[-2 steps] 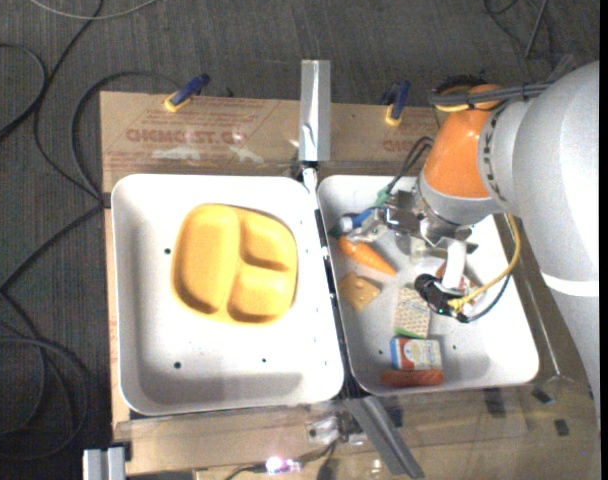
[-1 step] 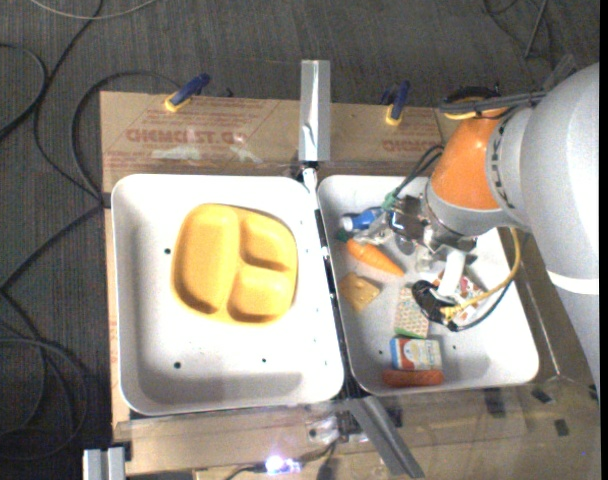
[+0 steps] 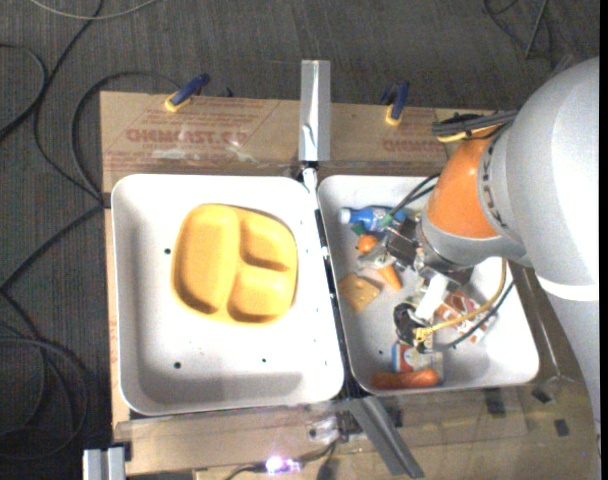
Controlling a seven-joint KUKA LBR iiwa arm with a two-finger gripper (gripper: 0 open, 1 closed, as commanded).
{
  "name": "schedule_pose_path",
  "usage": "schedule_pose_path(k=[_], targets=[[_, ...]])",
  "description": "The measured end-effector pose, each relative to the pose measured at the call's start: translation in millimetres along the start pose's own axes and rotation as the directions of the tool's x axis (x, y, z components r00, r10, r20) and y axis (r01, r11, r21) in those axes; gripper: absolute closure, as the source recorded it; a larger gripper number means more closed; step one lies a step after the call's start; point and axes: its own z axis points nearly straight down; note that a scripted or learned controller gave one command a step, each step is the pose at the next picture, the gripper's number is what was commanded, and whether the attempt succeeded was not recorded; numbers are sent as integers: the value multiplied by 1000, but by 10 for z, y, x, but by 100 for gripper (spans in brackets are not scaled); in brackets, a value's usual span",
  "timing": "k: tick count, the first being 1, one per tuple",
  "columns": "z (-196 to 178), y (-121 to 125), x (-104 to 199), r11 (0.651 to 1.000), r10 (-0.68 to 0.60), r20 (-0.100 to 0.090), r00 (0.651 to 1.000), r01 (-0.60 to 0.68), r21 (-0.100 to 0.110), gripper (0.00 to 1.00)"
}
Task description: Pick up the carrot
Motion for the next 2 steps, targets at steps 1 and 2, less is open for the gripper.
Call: schedule_pose_path(k=[1,2], targets=[[-51,-26,-14,1000,0,4,1000,0,12,100],[-1056,-6,-94,964,263,28,964,-264,19,100]])
